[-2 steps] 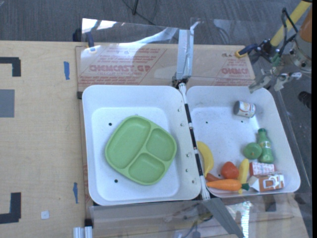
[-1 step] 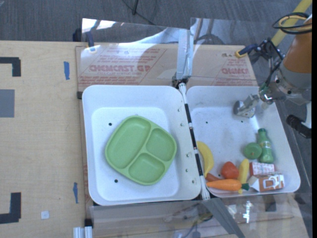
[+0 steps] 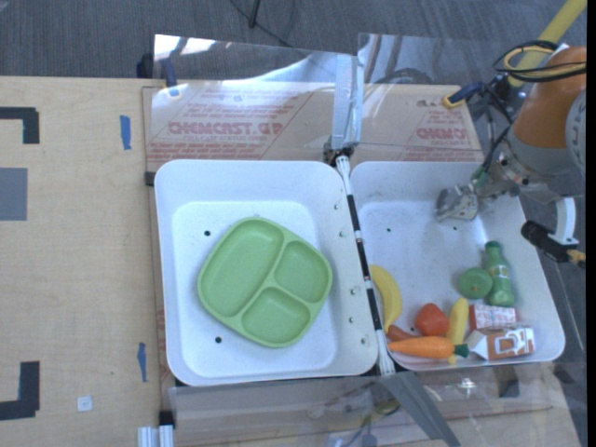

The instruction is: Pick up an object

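My gripper hangs over the upper right part of the right bin, with bare white floor beneath it and nothing seen between its fingers. Below it, toward the bin's near side, lie toy foods: a green bottle, a green round fruit, a red tomato, a yellow corn piece, a carrot, a banana against the left wall, and two small orange-and-white cartons. All lie well apart from the gripper.
The left bin holds a light green divided plate. A metal divider and clear panels stand behind the bins. The arm's orange-banded wrist and cables occupy the upper right. Wooden bench lies to the left.
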You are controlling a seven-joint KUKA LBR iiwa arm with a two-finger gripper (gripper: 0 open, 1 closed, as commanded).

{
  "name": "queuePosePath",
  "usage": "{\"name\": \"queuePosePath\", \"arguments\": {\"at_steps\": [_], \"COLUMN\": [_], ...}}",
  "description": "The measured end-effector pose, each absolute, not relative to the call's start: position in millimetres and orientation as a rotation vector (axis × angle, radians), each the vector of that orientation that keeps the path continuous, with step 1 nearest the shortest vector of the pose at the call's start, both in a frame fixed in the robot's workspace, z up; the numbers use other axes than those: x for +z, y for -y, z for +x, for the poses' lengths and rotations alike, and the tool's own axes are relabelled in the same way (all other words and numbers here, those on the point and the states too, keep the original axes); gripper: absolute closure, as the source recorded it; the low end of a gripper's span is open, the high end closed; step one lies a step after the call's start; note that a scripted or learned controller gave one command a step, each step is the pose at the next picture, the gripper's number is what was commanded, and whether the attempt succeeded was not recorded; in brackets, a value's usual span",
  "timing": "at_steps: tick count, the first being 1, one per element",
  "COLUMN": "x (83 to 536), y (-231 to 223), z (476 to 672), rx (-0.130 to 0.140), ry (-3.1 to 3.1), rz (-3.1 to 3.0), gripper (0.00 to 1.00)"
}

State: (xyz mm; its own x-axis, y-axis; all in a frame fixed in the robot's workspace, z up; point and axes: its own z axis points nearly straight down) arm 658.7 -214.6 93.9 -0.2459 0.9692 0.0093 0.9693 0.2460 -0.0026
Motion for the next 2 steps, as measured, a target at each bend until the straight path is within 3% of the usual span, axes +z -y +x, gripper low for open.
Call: {"name": "queuePosePath", "arguments": {"at_steps": [1,2], "x": [101.4,211.1], "y": [217.0,181.2], "z": [658.8,668.4], "rx": [-0.001,0.000], "ry": [2.475,2.582], "rz": [-1.927,-1.793], "gripper": [1.00,1.00]}}
